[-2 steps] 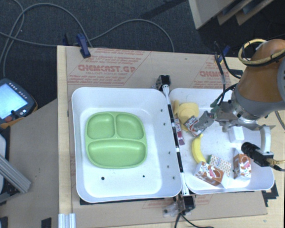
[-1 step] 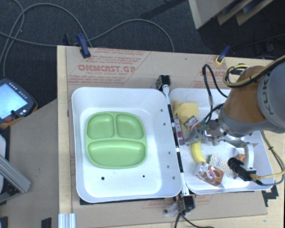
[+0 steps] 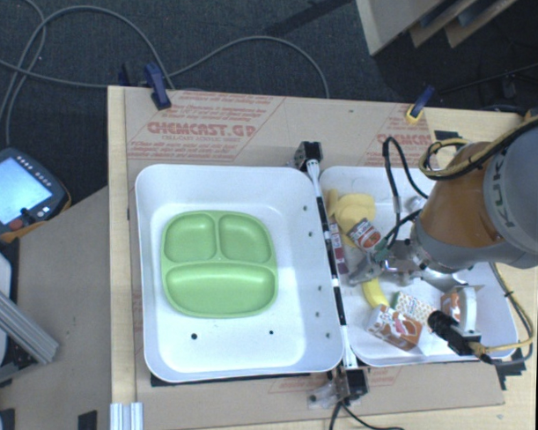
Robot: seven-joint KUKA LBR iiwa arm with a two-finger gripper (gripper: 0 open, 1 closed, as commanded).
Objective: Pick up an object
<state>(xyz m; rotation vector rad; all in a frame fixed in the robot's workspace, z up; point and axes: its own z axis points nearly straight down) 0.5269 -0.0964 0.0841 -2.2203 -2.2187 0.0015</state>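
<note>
My gripper [image 3: 376,266] is low in the right bin [image 3: 503,328], near its left wall, with the grey arm and its orange band [image 3: 459,203] above it. Just beyond it lies a small can with a red label [image 3: 363,232], and behind that a yellow soft object [image 3: 353,206]. A small yellow piece [image 3: 375,294] sits right below the gripper. A printed red and white packet [image 3: 397,325] lies toward the front of the bin. Another small red and white item [image 3: 452,304] is partly hidden by the wrist.
The left bin [image 3: 150,338] holds a green divided plate [image 3: 219,263]. A black divider strip [image 3: 328,247] runs between the bins. Cables loop over the arm and across the floor behind the bench. A handheld screen [image 3: 19,192] sits at the far left.
</note>
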